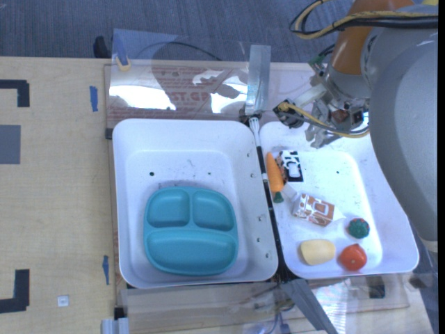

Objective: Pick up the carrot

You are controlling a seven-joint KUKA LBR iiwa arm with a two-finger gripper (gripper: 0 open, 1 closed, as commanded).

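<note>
the carrot (275, 172) lies in the right bin (389, 256), hard against that bin's left wall, just beside the seam where the two bins meet. its long axis runs roughly up and down the view, parallel to the wall, with the green stub at the lower end and the orange body pointing toward the far edge. a small black-and-white packet (292, 165) sits just to its right, touching or nearly so.

the gripper (321, 132) hangs over the far edge of the right bin, above and to the right of the carrot, apart from it. whether its jaws are wide or narrow cannot be told from here, since cables and the wrist clutter that spot; nothing is seen between them.

so the carrot lies down and to the left of the gripper. the coming move likely needs the jaws to close across the carrot's short width, which is awkward with the bin wall tight on one side and the packet on the other.
</note>
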